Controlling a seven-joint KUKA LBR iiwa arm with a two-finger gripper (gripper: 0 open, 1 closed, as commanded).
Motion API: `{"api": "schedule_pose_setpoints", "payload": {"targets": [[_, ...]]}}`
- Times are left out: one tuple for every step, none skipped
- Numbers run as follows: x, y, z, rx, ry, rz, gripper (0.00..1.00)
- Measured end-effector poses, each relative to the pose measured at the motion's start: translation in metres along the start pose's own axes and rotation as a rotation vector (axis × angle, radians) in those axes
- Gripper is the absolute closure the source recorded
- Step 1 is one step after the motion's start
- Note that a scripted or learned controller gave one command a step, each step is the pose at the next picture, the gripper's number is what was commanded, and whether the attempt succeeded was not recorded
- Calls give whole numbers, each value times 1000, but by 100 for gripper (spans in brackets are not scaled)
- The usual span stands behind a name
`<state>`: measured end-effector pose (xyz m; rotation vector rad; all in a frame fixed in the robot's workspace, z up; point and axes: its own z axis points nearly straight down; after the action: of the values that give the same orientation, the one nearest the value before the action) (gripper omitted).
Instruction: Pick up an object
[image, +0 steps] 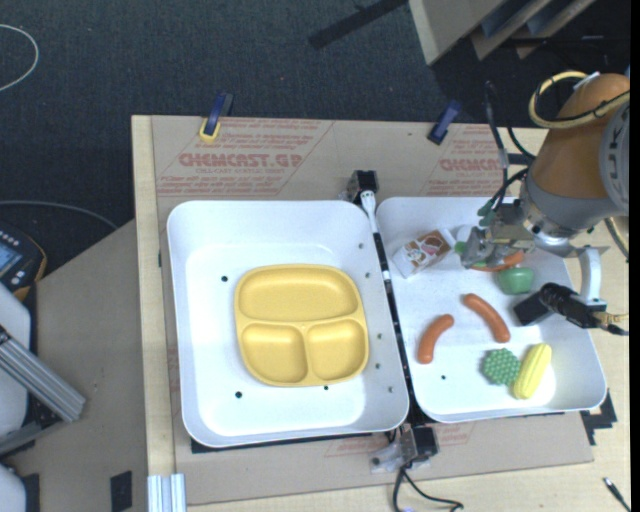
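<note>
While the arm reaches in: pincer (492, 250) sits low over the carrot (500, 264); grip cannot be told.
Carrot: right bin (440, 395), far side, lying left to right.
Sausages: two, one (434, 337) slanted, one (486, 315) slanted the other way.
Corn: one (533, 369).
Yellow tray: one (300, 323), left bin (200, 300).

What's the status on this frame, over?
Gripper low in right bin, over an orange-and-green piece; grasp unconfirmed. Sausages, corn untouched. Nothing blocking.
</note>
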<state>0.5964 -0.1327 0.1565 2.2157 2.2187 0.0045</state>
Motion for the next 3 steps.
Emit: {"api": "schedule_pose_setpoints", "payload": {"targets": [[-2,2,-43,0,0,1,100],[-2,3,-70,0,0,0,100],[54,-18,-63,11,5,-3,100]]}}
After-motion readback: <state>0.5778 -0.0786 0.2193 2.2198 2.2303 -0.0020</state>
